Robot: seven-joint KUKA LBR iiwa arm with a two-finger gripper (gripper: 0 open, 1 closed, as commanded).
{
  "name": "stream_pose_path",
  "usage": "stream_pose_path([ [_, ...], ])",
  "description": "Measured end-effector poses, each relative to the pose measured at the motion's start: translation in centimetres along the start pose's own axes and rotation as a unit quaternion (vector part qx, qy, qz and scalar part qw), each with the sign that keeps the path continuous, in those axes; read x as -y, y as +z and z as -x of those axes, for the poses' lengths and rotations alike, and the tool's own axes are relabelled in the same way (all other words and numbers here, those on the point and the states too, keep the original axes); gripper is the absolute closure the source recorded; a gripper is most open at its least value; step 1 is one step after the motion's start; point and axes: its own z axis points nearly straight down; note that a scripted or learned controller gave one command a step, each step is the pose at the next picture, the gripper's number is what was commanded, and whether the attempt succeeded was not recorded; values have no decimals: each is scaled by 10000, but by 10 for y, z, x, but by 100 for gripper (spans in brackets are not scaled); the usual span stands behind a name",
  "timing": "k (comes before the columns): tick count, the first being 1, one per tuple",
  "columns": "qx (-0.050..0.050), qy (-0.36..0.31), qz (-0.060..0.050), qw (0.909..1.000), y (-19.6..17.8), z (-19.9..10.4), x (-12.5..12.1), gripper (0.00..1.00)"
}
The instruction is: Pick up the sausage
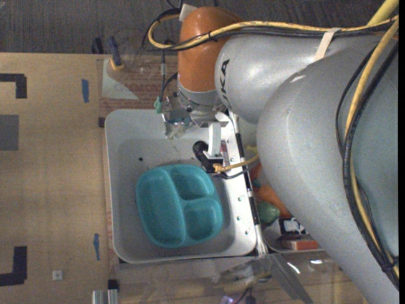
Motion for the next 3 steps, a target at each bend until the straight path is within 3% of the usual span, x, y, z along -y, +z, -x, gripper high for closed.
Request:
stream_pose_path([
  [1, 12, -2564, 43, 9666, 47, -22, -9, 100],
  [2, -56, -2587, -26, 9659, 46, -29, -6, 0],
  [3, 26, -3792, 104, 9252, 46, -2, 23, 0],
])
